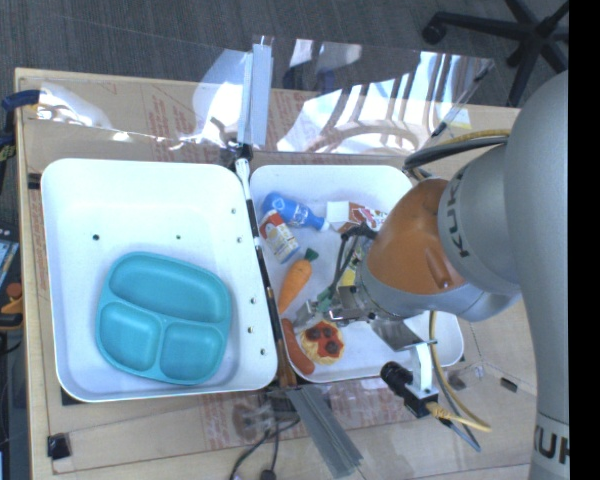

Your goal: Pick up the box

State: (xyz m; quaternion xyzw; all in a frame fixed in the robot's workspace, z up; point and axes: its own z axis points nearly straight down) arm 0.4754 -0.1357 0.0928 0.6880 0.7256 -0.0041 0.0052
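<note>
1. Seemingly, the small red and brown cardboard box lies just beyond the two-finger gripper, towards the far rim of the shallow white plastic right-hand bin. The orange wrist partly covers it.
2. The gripper hangs low, with the orange toy carrot just beside it and the flat toy pizza slice close on its near side. Whether it is apart or together, I cannot tell.
3. I judge the box light, stiff-walled yet crushable, with smooth printed faces.
4. It is best gripped across its narrow sides, near the middle, with gentle pressure.

One fixed camera looks down aslant on both bins from above.
</note>
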